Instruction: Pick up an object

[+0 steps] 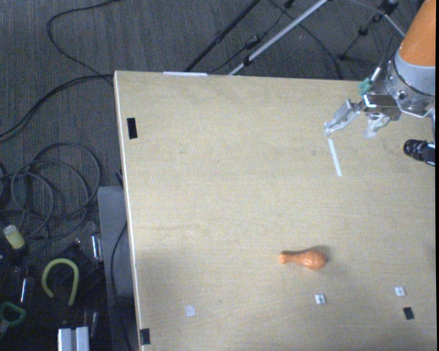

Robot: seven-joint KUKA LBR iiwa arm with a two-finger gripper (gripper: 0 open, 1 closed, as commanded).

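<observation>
**Gripper high, target far off**

The gripper (pixel 357 121) hangs near the bench's (pixel 219 167) far right edge, fingers spread apart, nothing between them. Just below lies a thin white stick (pixel 335 158). The orange pear-shaped object (pixel 305 258) sits well apart, toward the near side. Risk: closing here catches air, or nudges the flat stick away.

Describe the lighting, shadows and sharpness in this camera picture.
Camera view: soft, even light on the pale table, no hard glare; a darker shaded patch at its lower left corner. The orange object casts barely any shadow. The gripper looks slightly soft; the dark floor and cables are dim but readable.
</observation>
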